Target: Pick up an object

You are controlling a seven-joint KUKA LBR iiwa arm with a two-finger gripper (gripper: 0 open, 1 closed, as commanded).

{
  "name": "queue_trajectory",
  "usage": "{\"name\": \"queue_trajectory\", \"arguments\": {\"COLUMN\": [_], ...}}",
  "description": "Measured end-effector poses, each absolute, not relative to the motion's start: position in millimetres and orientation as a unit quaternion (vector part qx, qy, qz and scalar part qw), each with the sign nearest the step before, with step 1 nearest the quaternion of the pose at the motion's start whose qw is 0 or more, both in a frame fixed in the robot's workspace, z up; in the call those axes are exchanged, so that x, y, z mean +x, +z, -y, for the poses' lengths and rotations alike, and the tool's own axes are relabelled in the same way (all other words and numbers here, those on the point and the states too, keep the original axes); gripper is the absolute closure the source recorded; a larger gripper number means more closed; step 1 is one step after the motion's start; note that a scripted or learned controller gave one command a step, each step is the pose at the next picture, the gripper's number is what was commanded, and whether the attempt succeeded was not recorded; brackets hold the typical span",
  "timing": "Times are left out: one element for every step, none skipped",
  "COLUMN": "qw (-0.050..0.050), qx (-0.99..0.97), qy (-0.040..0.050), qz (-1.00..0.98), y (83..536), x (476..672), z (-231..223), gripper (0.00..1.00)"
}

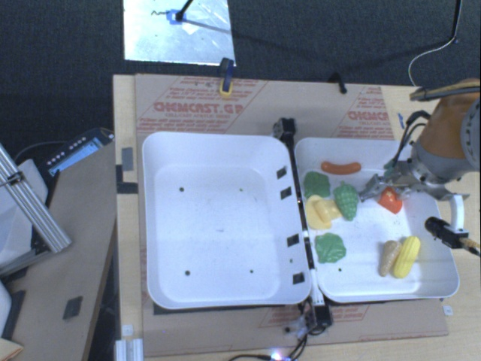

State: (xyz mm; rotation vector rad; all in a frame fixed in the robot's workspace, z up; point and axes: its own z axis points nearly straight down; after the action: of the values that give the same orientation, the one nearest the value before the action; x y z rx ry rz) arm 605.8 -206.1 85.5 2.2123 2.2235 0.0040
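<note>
While the gripper [385,188] is hovering at the red toy [389,200] in the right bin [449,283] (whether anything is clamped I cannot tell), the grasp is seemingly being attempted, needing a clean lift next.

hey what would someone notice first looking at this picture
The cluster of toy foods in the right bin: a sausage at the back, green vegetables in the middle, yellow corn at the front. The arm's pincer is over a small red piece.
</note>
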Motion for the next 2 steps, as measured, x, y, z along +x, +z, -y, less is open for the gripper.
{"name": "queue_trajectory", "arguments": {"qw": [0.003,0.002], "qx": [0.705,0.705], "qy": [0.0017,0.0014], "qz": [-0.709,-0.709], "y": [96.5,95.9], "x": [605.4,605.2], "z": [206.4,206.4], "gripper": [1.00,0.00]}}
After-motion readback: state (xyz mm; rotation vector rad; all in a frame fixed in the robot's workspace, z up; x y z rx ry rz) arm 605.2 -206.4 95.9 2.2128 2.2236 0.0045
